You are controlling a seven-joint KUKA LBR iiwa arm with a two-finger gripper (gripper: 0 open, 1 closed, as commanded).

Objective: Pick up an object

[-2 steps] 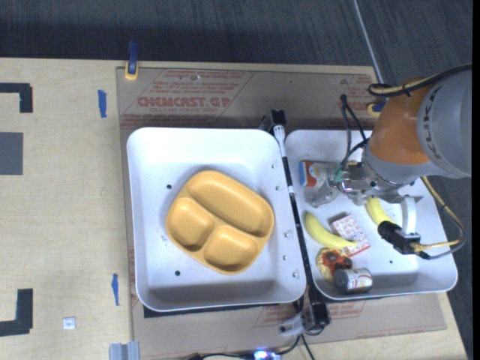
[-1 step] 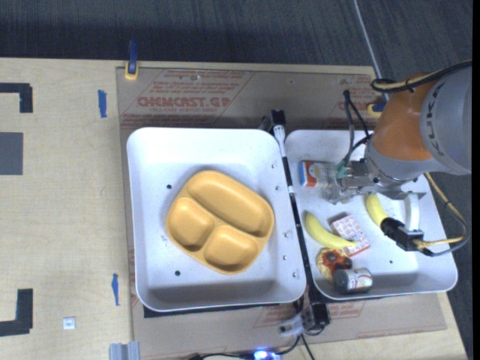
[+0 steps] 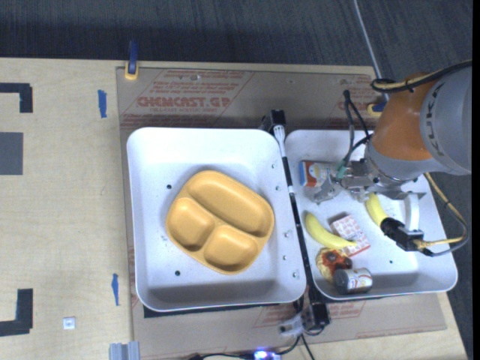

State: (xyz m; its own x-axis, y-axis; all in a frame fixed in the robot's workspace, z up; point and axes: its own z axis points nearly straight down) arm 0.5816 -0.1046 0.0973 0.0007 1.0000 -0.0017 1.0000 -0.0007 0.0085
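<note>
pick not yet complete: nothing lifted.
arm [image 3: 420,126] is low over the right bin [image 3: 442,276]; gripper [image 3: 352,177] state cannot be told. bananas [image 3: 330,232] lie at 7 o'clock from it.

Wooden bench [image 3: 60,223] with two white bins [image 3: 142,201].

The arm [image 3: 439,118] enters from the right side of the view, grey at the upper part; the orange band [image 3: 397,130] sits above the wrist, which is turned downward; the gripper [image 3: 352,180] is low, at the left of the wrist, over the right bin [image 3: 442,276]; its metal parts are small and not clear.
</note>
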